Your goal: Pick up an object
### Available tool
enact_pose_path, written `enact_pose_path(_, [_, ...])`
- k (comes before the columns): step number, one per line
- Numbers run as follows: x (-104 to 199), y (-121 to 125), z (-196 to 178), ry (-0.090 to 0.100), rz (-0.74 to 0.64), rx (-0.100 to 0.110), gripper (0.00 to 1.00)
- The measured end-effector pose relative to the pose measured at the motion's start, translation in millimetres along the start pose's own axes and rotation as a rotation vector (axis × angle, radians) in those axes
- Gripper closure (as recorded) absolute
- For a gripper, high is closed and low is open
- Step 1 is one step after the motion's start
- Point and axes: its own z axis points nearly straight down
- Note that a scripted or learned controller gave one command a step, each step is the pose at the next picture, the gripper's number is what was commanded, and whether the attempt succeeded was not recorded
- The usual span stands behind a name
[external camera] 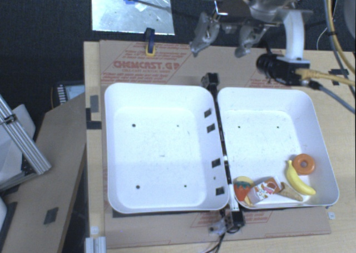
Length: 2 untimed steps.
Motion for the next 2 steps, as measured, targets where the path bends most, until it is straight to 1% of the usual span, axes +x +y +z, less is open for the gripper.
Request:
enact_pose_path(1, [36.9, -60.3, -1.1, 0.003, -0.016, 0.003, 0.00])
enact_pose_path(2, [77.6, -66.1, -0.7, 0.004, -0.015, 0.003, 0.00])
